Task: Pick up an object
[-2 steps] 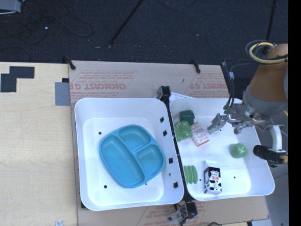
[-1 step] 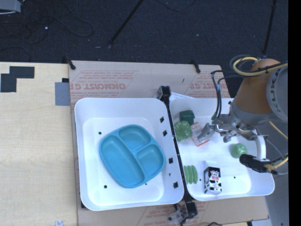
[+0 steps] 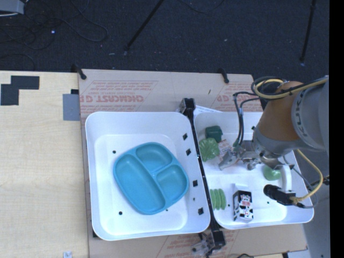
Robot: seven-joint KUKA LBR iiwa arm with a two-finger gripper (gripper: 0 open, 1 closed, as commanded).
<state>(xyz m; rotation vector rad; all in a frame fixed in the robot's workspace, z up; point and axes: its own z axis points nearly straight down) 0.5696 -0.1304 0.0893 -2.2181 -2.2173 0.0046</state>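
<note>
the gripper sits low in the right bin, in its upper middle part, pointing toward the divider between the two bins; the slant of the view and the clutter of metal there make it impossible to tell whether it is wide or narrow, and nothing can be made out held in it. just beside its tip, toward the divider, lies a leafy green piece, close enough that i cannot tell if they touch. above that piece, near the bin's far wall, is a dark green block. on the other side of the gripper, partly under the wrist, a pale green piece lies on the bin floor. nearer the front wall of the same bin stands a small toy car, black and white with a bit of red, and beside it, toward the divider, a ribbed green piece; the two are apart. the arm, grey with its orange band, comes in over the bin's right wall. the left bin holds a blue divided plate, lying flat and turned at an angle, well apart from the gripper. both bins rest on a sheet of cardboard with reddish print, which lies on the pale wooden table.
</note>
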